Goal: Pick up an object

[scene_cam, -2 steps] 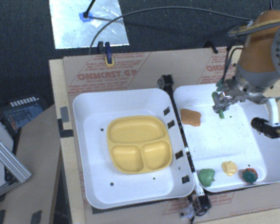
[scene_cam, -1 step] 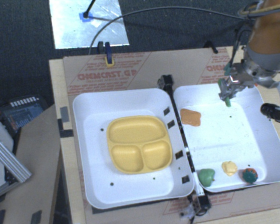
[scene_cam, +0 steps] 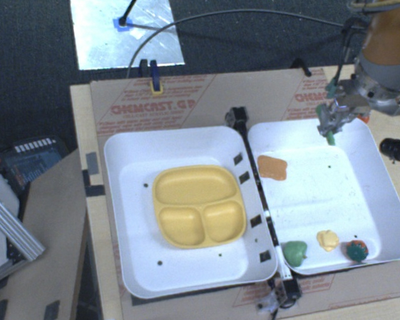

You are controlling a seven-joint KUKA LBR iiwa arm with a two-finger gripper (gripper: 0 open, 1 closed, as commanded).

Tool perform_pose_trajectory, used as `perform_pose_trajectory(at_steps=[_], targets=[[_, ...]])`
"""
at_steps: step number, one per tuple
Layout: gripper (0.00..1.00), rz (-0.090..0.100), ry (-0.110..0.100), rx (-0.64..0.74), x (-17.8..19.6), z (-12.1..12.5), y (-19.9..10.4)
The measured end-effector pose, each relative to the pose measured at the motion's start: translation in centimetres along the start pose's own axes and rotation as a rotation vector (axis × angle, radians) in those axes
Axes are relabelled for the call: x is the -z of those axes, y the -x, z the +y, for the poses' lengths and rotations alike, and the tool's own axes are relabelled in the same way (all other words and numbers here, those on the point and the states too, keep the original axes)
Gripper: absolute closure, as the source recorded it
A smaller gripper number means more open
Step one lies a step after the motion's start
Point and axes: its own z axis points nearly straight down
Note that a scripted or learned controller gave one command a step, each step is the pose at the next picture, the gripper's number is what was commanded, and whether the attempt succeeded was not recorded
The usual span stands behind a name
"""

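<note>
Dark carpet floor [scene_cam: 16, 62]; shiny metal sheet [scene_cam: 126, 26]; cardboard-topped bench [scene_cam: 200, 95].

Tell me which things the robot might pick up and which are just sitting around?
For the job:
- gripper, over the right bin's far edge
- orange piece
- green piece
- pale yellow piece
- teal and red piece

Just lying about:
- yellow divided tray in the left bin
- blue clamp
- shiny metal sheet

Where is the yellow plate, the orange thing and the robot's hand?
yellow plate [scene_cam: 197, 206]: camera view, on its middle ridge.
orange thing [scene_cam: 273, 167]: camera view, on its flat top.
hand [scene_cam: 330, 132]: camera view, at its fingertips, above the right bin's far edge.
</note>
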Motion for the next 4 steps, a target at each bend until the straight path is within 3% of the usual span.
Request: perform_pose_trajectory(at_steps=[2,4], targets=[[1.00,0.002,-0.002,0.004,-0.4,1.6,-10.1],[1.00,0.003,-0.003,0.004,-4.4,4.4,-20.2]])
